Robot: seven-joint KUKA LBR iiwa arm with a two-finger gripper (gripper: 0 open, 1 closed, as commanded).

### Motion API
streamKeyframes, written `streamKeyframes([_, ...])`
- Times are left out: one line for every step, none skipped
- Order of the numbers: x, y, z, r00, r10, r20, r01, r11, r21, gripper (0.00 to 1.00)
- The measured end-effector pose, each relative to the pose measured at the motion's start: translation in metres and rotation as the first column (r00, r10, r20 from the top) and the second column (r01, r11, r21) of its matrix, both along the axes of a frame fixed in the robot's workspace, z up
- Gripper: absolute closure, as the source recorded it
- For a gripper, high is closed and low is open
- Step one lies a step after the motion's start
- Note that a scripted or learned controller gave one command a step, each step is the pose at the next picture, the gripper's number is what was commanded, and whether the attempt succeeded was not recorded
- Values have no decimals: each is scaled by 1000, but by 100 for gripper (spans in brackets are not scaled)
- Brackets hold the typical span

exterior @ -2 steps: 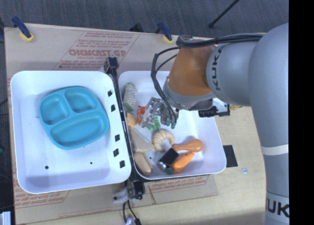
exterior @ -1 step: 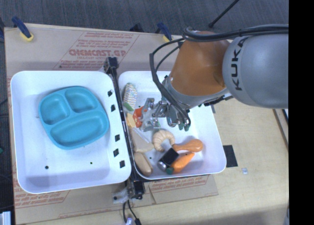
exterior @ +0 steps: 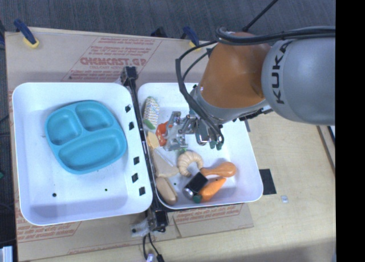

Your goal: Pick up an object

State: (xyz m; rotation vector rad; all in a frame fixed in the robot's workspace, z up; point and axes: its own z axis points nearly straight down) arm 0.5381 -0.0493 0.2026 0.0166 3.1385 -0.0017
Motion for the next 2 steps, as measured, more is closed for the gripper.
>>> streamKeyframes([1,0,10,1000,3,2,-3,1000,-1,100])
streamKeyframes([2,1,21,1000,5,4,-5,1000,-2,100])
